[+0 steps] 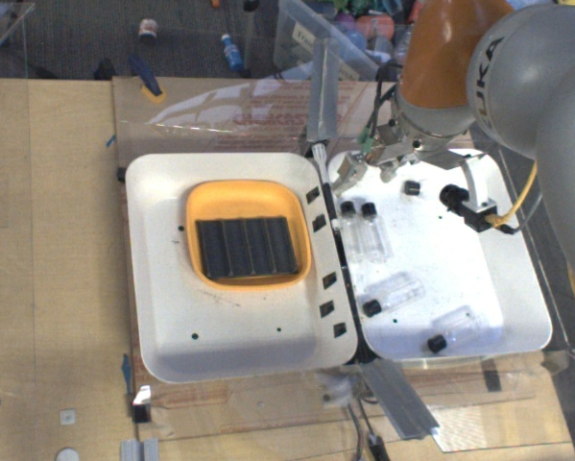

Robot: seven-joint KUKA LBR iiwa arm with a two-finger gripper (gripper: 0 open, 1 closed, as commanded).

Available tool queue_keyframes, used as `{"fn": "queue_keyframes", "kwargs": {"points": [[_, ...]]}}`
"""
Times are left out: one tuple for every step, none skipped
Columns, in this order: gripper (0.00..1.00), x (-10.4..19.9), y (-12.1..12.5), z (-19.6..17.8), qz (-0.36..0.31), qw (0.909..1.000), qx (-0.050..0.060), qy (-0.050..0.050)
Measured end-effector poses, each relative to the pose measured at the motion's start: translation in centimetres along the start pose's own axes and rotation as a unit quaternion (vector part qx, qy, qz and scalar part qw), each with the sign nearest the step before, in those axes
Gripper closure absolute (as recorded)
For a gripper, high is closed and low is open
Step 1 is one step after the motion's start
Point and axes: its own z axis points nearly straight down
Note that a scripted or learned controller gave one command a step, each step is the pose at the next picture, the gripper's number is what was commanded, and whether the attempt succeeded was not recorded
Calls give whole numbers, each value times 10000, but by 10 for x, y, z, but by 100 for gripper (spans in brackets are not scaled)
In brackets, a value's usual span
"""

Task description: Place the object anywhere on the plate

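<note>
Plate [249, 197] with dark ridged block [247, 247] fills left bin [162, 286]; clear vials [369, 238] right; claw [388, 161] state unclear.

Wooden bench [47, 257], cluttered dark floor [95, 17]

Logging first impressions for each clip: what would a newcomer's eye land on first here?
Probably the orange plate in the left bin, with a dark ribbed object lying on it. Next, the big grey arm with its orange band, reaching over the right bin, where several clear vials with black caps lie scattered.
</note>
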Motion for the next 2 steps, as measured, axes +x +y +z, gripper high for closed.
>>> {"fn": "queue_keyframes", "kwargs": {"points": [[0, -37, -11, -9, -48, 10000, -25, -16], [0, -73, -21, -19, -629, 9980, -31, -24]]}}
